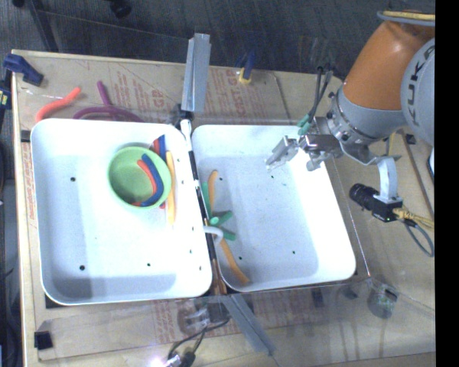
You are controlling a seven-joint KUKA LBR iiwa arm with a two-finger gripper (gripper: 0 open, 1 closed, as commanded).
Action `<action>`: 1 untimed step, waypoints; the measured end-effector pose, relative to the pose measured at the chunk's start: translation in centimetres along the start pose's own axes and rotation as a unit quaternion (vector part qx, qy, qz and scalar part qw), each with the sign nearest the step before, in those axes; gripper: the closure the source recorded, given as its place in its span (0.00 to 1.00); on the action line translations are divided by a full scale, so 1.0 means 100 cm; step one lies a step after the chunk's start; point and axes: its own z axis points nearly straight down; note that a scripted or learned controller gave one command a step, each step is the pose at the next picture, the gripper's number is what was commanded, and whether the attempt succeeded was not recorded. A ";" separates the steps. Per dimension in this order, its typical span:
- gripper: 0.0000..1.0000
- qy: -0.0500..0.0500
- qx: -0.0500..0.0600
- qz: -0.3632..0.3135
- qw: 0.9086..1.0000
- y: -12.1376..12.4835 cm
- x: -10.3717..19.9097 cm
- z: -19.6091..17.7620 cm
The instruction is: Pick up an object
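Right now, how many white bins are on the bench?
2. The left bin holds a green bowl with colored pieces. The right bin sits beside it, touching along the middle, with the gripper above its upper part.

A wooden bench [306, 335] carries two white bins, the left bin [61, 266] touching the right bin [321, 243], with an orange clip [57, 104] and purple cable [107, 113] at upper left.

The grey arm with orange band [386, 67] extends in from the right, wrist angled down and leftward, its two-finger gripper [284, 151] with nothing visible between the jaws.
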 end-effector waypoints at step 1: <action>0.00 0.000 0.001 0.045 0.999 0.060 0.058 0.147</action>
